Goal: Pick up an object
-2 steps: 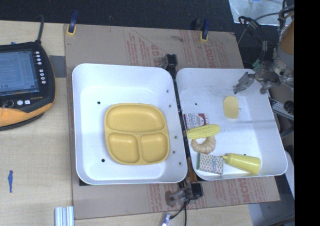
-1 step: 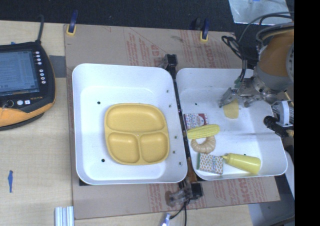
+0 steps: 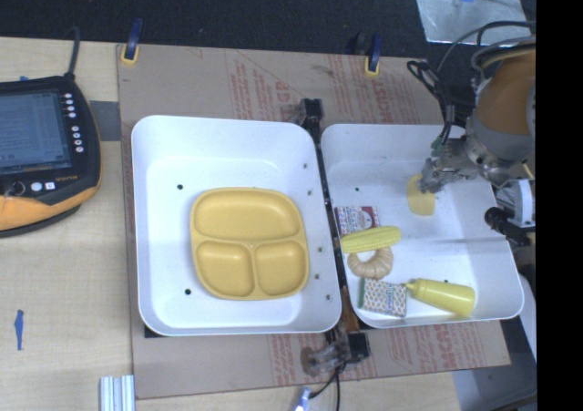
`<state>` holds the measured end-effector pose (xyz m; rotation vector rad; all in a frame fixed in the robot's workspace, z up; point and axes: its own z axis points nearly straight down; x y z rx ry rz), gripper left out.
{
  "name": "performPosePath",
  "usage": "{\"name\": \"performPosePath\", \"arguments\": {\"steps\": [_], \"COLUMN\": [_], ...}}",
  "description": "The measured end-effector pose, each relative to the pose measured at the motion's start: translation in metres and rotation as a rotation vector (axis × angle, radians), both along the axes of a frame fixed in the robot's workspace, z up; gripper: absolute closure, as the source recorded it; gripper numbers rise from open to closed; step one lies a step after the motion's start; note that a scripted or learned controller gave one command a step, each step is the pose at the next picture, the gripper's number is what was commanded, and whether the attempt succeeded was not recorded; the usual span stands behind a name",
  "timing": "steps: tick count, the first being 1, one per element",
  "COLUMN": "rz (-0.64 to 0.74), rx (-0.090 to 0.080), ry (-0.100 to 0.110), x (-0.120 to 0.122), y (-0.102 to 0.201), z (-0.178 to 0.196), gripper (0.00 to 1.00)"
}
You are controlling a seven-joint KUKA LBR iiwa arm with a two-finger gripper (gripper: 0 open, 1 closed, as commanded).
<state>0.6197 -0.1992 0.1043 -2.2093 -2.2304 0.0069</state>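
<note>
Left bin [image 3: 155, 218] just has a yellow divided tray [image 3: 248, 242] sitting in it. Over in the right bin [image 3: 496, 263] there's a corn cob [image 3: 369, 239], a ring-shaped pretzel thing [image 3: 371, 262], a small packet [image 3: 383, 298] and a yellow bottle [image 3: 442, 294]. The gripper [image 3: 435, 172] hangs right over a small pale yellow block [image 3: 421, 197] near the bin's back, so I'd say it's at the approach/grasp step. Can't tell how the gripper is set. Next it'd need to drop squarely around that block, which looks small, smooth and blocky.
</note>
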Motion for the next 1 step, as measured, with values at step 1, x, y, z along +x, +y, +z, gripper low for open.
{"name": "performPosePath", "arguments": {"steps": [1], "rz": [0.000], "rx": [0.000], "ry": [0.000], "x": [-0.0001], "y": [0.0000], "z": [-0.0001], "gripper": [0.00]}}
